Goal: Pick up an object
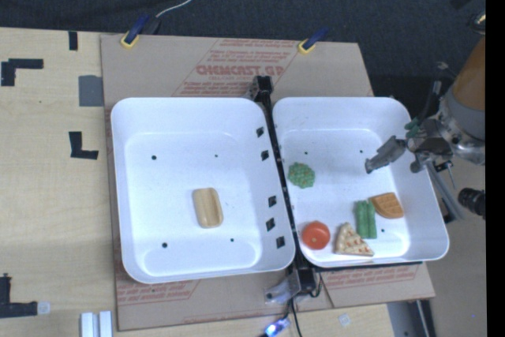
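Note:
The right bin (pixel 339 118) holds a green broccoli-like piece (pixel 301 175), a red tomato (pixel 316 234), a pizza slice (pixel 352 241), a green pod (pixel 364 219) and an orange pastry (pixel 387 205). In the left bin (pixel 158 118) a tan bread roll (pixel 207 207) lies alone. My gripper (pixel 392 165) hangs over the right bin's right side, just above the orange pastry in the view. Its two dark fingers (pixel 380 157) stand apart and open, with nothing between them.
Both bins rest on a cardboard sheet (pixel 237 67) on the wooden bench. A black divider with clips (pixel 268 162) runs between the bins. The arm's wrist (pixel 461 134) comes in over the right bin's right rim.

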### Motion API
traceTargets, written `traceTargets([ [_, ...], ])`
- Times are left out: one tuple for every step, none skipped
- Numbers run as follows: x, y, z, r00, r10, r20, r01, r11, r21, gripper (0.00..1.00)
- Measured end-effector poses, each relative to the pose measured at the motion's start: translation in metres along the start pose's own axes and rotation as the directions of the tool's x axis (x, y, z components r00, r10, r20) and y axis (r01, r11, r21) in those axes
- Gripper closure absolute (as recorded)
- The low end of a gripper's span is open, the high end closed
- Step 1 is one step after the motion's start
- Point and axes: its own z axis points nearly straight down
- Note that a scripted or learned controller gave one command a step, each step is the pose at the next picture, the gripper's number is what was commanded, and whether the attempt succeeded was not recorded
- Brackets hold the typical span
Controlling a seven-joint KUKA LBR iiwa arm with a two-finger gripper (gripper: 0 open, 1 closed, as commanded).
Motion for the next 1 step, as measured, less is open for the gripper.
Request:
traceTargets([
  [-0.02, -0.0348, 0.0929, 1.0, 0.003, -0.002, -0.003, 1.0, 0.01, 0.0],
])
